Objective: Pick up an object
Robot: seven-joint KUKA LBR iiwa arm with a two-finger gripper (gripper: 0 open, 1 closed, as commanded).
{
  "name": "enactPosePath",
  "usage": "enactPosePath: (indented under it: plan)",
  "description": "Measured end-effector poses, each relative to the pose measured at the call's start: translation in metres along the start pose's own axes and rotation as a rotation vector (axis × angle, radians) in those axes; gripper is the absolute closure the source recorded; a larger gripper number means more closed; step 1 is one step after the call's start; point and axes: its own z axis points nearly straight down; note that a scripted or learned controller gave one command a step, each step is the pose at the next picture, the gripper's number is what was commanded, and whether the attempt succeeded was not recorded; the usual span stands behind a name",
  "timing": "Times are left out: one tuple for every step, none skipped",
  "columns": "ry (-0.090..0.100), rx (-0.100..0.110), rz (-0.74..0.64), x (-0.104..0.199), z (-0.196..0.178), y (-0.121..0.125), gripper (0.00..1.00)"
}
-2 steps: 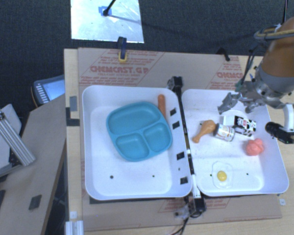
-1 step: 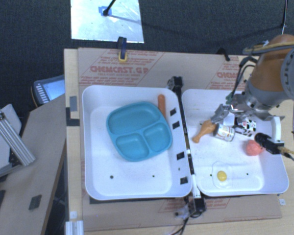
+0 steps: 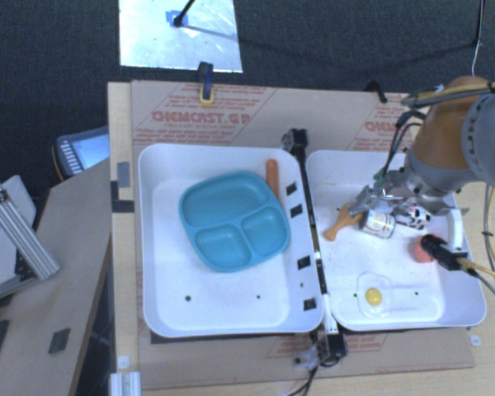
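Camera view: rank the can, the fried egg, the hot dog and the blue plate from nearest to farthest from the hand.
1. Can: right bin, right below the hand.
2. Fried egg: front of the right bin.
3. Hot dog: left bin, by the divider, at the plate's far edge.
4. Blue plate: middle of the left bin; its centre lies farthest.

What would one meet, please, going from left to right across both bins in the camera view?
Blue three-compartment plastic plate → slim orange sausage-shaped toy → tan wooden spoon-like piece → fried-egg toy with yellow yolk → small silver metal can → round pink-red toy. The arm's pincer hovers over the can, so I leave it unplaced.
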Motion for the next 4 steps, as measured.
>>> enactPosePath:
  plan:
    - [0.0, -0.009, 0.0, 0.001, 0.005, 0.004, 0.0]
    - [0.0, -0.001, 0.001, 0.001, -0.001, 0.001, 1.0]
    - [0.0, 0.0, -0.001, 0.001, -0.062, -0.004, 1.0]
    - [0.0, -0.001, -0.003, 0.004, -0.106, -0.002, 1.0]
